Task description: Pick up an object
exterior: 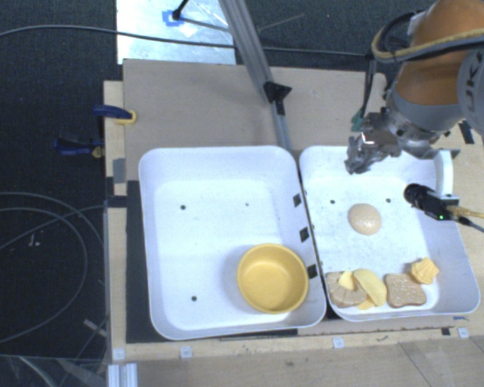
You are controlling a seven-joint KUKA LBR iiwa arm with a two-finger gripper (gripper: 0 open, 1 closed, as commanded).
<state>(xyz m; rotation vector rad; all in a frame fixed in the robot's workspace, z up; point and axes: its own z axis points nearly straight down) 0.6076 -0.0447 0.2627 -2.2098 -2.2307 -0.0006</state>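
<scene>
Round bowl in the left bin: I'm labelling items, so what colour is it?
Yellow; the round bowl shows in the camera view.

Arm (448, 55) cut off by the top and right edges. Gripper (361, 161) small and dark over the right bin's (452, 252) far left corner. Food pieces (356, 289) at the near wall overlapping, lower ones partly hidden. Cables (40, 240) on the left cropped.
</scene>
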